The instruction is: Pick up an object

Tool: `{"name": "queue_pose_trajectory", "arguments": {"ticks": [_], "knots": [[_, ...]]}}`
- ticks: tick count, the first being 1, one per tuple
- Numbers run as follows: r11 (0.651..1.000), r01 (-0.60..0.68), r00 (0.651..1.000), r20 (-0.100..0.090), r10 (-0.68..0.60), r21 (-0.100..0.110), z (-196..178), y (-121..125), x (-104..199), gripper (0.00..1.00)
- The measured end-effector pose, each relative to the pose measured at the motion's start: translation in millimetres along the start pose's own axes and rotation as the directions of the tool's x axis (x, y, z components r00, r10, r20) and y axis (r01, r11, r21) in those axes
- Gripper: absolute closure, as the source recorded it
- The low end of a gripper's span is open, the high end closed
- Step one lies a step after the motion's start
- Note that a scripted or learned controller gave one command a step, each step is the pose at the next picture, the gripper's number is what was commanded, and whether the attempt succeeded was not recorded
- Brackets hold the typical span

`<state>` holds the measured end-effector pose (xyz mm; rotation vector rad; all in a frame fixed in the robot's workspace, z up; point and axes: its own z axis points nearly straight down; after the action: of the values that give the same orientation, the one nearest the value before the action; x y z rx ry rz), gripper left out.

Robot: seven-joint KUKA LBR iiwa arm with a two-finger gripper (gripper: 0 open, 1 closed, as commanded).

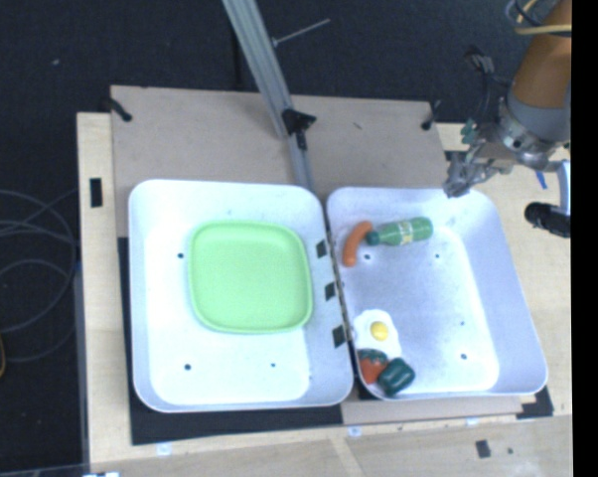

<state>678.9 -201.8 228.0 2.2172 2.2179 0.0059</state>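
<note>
In the right bin (478, 296) a green bottle (400, 232) lies on its side near the back wall, with an orange sausage (354, 241) just to its left. At the bin's front left corner sit a fried egg (376, 329), a small red piece (371, 368) and a dark green piece (396, 376). My gripper (460, 185) hangs over the back right rim of this bin, right of the bottle and apart from it. Nothing shows between its fingers.
The left bin (155, 296) holds a light green square plate (249, 276). A grey metal pole (264, 58) slants from the top down to the gap between the bins. The bench (378, 127) is bare behind the bins.
</note>
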Motion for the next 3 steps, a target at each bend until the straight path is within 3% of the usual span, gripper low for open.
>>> {"name": "queue_pose_trajectory", "arguments": {"ticks": [1,3], "knots": [[1.0,0.0,1.0,0.0,0.0,0.006,14,0,-1,1.0],[1.0,0.002,1.0,-0.001,-0.002,0.006,25,-37,94,1.0]]}}
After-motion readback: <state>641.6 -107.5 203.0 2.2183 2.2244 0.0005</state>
